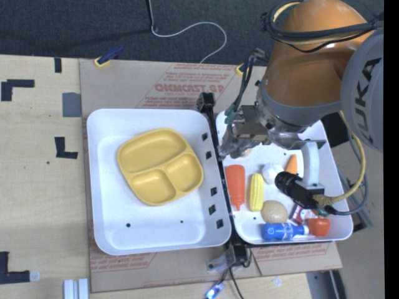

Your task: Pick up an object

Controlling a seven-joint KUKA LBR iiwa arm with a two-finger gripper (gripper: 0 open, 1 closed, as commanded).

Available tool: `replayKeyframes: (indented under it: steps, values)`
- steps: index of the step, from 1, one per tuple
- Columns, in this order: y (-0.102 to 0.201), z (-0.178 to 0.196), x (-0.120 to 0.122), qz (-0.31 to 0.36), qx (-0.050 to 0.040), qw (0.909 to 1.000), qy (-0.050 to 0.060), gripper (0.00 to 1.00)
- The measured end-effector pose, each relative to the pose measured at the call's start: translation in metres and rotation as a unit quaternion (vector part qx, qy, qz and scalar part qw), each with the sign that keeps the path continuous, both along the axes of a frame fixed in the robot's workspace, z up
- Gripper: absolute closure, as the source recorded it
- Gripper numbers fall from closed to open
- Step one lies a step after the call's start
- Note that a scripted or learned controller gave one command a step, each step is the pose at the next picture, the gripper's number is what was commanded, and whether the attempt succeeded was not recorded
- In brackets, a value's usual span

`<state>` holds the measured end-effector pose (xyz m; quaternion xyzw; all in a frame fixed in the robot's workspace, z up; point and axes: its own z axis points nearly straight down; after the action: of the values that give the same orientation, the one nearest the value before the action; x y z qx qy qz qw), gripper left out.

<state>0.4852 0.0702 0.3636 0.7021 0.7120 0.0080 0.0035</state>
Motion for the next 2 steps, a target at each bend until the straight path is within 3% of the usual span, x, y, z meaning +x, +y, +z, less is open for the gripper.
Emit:
replayKeyframes:
  steps: [1, 2]
  values:
    - [0.01, 0.018, -0.002, -0.005, -0.0031, 0.9999, 0.008, 1.0]
    - [-0.058, -0.06, -0.003, -0.01, -0.0045, 0.9999, 0.013, 1.0]
